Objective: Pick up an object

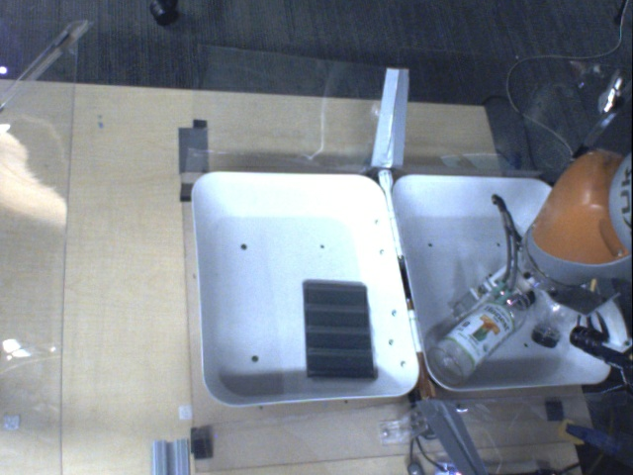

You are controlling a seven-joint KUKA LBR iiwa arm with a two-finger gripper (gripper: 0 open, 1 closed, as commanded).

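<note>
A clear plastic bottle point(473, 336) with a green and orange label lies on its side in the right bin point(445, 226), slanting from the bin's front left corner up to the right. My gripper point(511, 295) hangs below the orange band of the arm point(584, 216), right at the bottle's upper right end and seemingly touching it. The wrist hides how the gripper meets the bottle. A black ribbed rectangular block point(338, 330) lies flat in the left bin point(247, 216), near its front wall.
The two bins share a raised divider rim point(401, 265). A dark cable point(506, 221) loops from the arm over the right bin. Black fittings point(584, 339) stick out at the right bin's front right corner. Wooden benchtop point(99, 265) surrounds the bins.
</note>
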